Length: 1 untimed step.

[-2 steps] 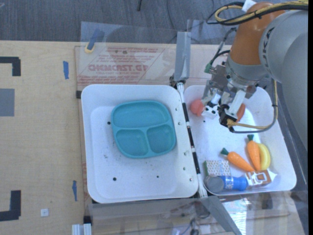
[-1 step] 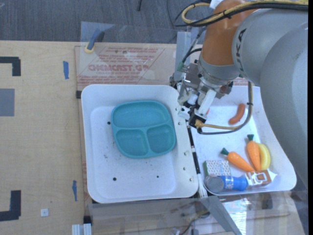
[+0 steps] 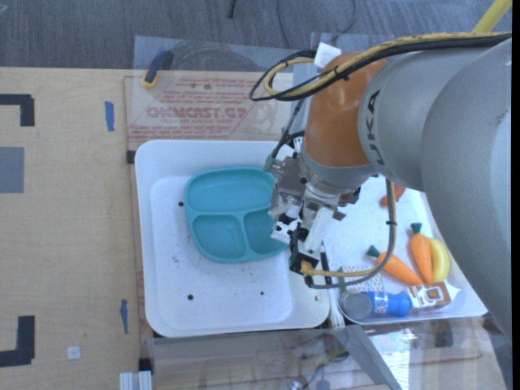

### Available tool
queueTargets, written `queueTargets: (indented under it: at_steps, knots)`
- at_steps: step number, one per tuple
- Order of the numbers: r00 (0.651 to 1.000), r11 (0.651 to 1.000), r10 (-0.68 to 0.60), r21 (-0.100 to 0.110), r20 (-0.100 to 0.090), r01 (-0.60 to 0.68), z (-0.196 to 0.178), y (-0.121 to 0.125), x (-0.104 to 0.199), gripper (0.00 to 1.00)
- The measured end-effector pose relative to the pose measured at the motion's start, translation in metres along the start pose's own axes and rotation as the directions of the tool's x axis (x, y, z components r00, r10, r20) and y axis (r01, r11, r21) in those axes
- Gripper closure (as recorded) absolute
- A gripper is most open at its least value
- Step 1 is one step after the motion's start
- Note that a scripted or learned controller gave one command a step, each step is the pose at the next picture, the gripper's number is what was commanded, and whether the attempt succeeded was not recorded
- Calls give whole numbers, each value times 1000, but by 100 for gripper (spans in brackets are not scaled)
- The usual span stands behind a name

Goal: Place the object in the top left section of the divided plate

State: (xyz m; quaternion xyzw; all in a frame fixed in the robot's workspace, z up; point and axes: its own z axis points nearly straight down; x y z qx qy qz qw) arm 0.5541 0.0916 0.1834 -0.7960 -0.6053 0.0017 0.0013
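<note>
A teal divided plate (image 3: 227, 214) lies in the left white bin (image 3: 162, 299). It has one large section at the top and two smaller ones below. My gripper (image 3: 294, 238) hangs over the plate's right edge, near the wall between the two bins. The orange band and the wrist cover most of it from above. Cables and black-and-white gripper parts hide whatever lies directly under it.
The right bin (image 3: 467, 295) holds two toy carrots (image 3: 396, 268), a yellow banana-like piece (image 3: 439, 258), a blue-labelled bottle or can (image 3: 382, 304) and a small packet (image 3: 433, 296). The big grey arm covers the upper right. A taped clear sheet (image 3: 195, 104) lies behind the bins.
</note>
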Motion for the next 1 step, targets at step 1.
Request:
queueTargets:
  at_steps: [1]
  knots:
    - [1000,1000,2,-1,0,-2,0,1,-1,0]
